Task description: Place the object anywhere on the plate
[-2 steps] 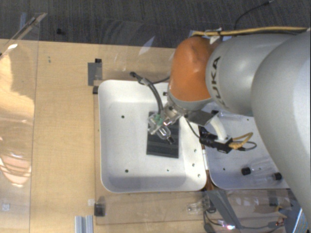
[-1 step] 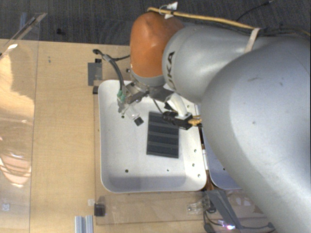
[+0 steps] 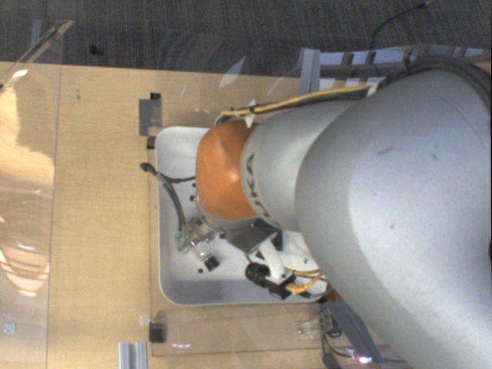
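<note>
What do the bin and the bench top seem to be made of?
The white bin looks like smooth plastic: rounded corners, a soft even sheen. The bench top looks like light wood or a wood laminate, with faint grain and a matte tan surface; which of the two is unclear.

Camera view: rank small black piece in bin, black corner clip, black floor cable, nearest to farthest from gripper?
From gripper:
1. small black piece, just below-right, in bin
2. black clip, lower left, on bench
3. black cable, top right, on floor
</note>
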Tool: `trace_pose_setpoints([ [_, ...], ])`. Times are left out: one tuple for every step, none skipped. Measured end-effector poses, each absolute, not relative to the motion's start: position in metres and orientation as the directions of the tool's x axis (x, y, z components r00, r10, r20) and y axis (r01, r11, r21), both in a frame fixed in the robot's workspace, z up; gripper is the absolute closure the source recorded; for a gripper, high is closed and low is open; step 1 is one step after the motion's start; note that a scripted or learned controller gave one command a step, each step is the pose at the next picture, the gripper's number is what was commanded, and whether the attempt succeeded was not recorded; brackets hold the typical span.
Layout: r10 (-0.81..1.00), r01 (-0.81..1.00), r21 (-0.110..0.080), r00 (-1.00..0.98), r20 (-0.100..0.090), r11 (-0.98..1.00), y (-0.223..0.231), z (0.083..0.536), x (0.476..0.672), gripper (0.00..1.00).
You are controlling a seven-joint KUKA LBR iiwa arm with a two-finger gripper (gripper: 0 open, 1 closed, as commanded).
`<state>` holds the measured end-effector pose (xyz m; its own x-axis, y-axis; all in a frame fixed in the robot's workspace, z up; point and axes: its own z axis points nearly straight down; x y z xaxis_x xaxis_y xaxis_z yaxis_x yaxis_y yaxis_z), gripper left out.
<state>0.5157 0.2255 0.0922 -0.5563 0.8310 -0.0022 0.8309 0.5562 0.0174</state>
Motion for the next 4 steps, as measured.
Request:
trace_pose_setpoints([
  [0.729,0.729,0.007,-0.684,-0.002,0.684,0.216,0.1,0.593,1.0],
  [0.485,0.485,0.009,-0.875,-0.008,0.875,0.203,0.212,0.645,1.0],
  [0.264,0.264,0.009,-0.964,-0.012,0.964,0.235,0.312,0.658,1.0],
  [0.796,0.796,0.004,-0.606,-0.001,0.606,0.199,0.218,0.623,1.0],
])
